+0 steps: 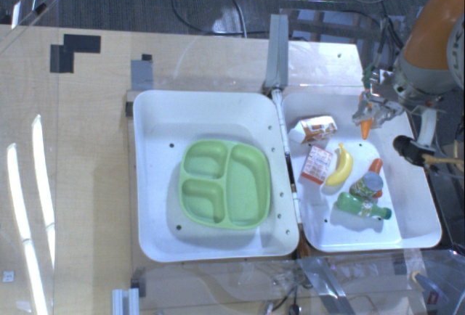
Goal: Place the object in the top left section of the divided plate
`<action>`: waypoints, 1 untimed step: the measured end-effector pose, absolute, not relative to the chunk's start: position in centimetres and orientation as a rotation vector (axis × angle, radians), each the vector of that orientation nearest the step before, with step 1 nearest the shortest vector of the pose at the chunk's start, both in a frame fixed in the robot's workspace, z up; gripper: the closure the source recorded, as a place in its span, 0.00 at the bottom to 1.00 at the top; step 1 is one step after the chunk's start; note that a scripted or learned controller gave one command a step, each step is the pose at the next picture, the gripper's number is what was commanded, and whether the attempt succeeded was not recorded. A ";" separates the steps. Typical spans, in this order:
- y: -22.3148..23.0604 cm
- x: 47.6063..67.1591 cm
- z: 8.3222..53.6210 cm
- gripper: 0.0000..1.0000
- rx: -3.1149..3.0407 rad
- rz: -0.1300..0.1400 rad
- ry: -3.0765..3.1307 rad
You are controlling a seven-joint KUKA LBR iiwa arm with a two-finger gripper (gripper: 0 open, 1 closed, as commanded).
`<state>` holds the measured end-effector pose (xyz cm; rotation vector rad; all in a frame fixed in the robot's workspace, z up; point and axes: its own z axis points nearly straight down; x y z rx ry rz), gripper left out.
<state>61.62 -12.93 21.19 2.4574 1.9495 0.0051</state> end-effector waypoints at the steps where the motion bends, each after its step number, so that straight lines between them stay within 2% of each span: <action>1: -7.1 58.3 18.5 1.00 2.325 0.004 2.110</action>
